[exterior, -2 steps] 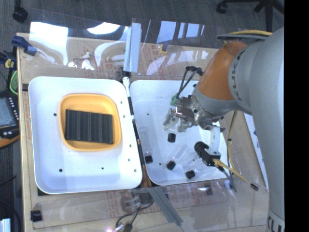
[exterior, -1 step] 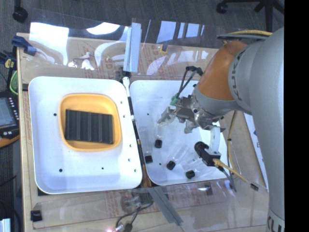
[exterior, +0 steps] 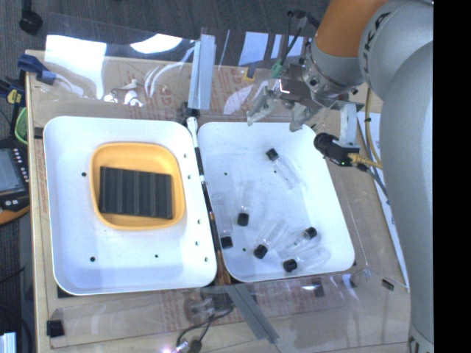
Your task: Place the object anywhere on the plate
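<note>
A yellow plate (exterior: 137,155) with a dark ribbed insert (exterior: 137,193) lies in the left bin (exterior: 73,259). In the right bin (exterior: 221,149) lie several clear vials with black caps: one near the back (exterior: 282,166), one at the middle left (exterior: 243,206), and a cluster at the front (exterior: 291,247). My gripper (exterior: 278,113) hangs above the back edge of the right bin, its two fingers spread open with nothing between them. It is well clear of the vials and to the right of the plate.
A metal divider post (exterior: 200,68) stands at the back between the bins. Cables and fixtures lie along the bench's back edge (exterior: 125,90). The arm (exterior: 397,87) fills the right side.
</note>
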